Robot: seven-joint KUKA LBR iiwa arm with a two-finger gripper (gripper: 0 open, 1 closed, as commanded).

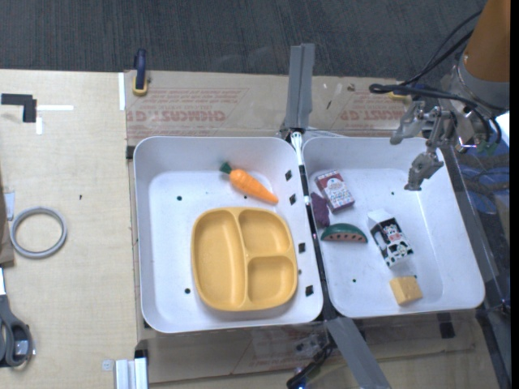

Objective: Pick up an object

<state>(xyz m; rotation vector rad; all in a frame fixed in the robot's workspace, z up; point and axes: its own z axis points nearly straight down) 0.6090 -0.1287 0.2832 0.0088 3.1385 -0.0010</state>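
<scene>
The right bin (pixel 454 241) holds a small red carton (pixel 335 190), a purple piece (pixel 320 211), a toy watermelon slice (pixel 344 233), a black-and-white carton (pixel 391 241) and a tan block (pixel 405 289). In the left bin (pixel 158 217) lie a toy carrot (pixel 251 185) and a yellow divided plate (pixel 243 258). My gripper (pixel 411 154) hangs over the right bin's far right corner, above and to the right of the cartons. It is open with nothing between its fingers.
A metal divider (pixel 300 87) runs between the bins at the back. On the wooden bench to the left lie a roll of tape (pixel 36 232) and scissors (pixel 15 339). Cables (pixel 438 51) trail near the arm at the upper right.
</scene>
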